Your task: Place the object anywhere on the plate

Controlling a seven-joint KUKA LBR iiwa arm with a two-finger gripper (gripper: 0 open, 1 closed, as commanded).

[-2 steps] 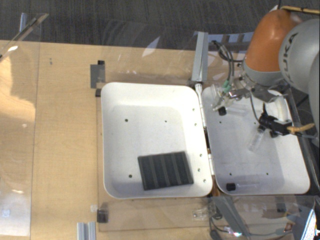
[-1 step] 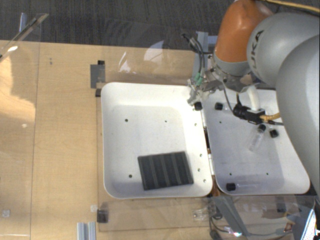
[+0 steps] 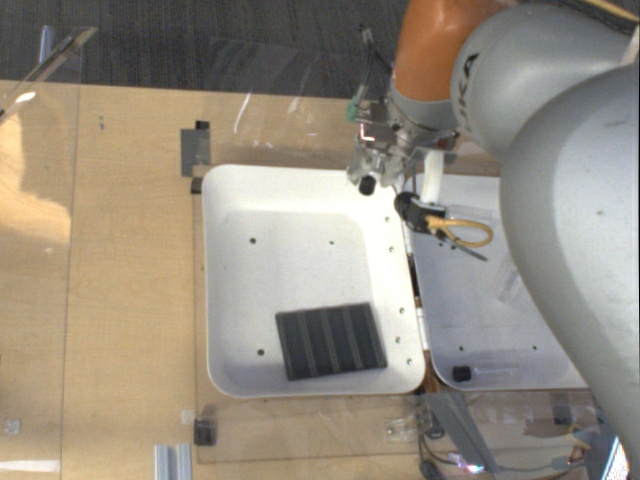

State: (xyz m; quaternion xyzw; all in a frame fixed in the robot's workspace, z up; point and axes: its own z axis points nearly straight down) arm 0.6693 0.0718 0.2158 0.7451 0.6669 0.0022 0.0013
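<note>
Slab (image 3: 330, 341): black, ribbed, rectangular, lying flat and a little skewed in the left bin (image 3: 290, 248), toward its near edge, right of middle
Pincer (image 3: 372, 173): over the far right corner of the left bin, well apart from the slab; released or clenched, I cannot tell
Handling: probably light and fairly stiff, perhaps rubbery (the ribs should help grip rather than slip); it does not look fragile
Hold: it lies low, so take it across the short width at an edge, or nip one raised rib
Risk: a thin edge on the bin floor may slide away from a closing pincer
Right bin (image 3: 470, 298): partly under the arm (image 3: 560, 118), a small black bit (image 3: 460, 373) at its near left corner
</note>
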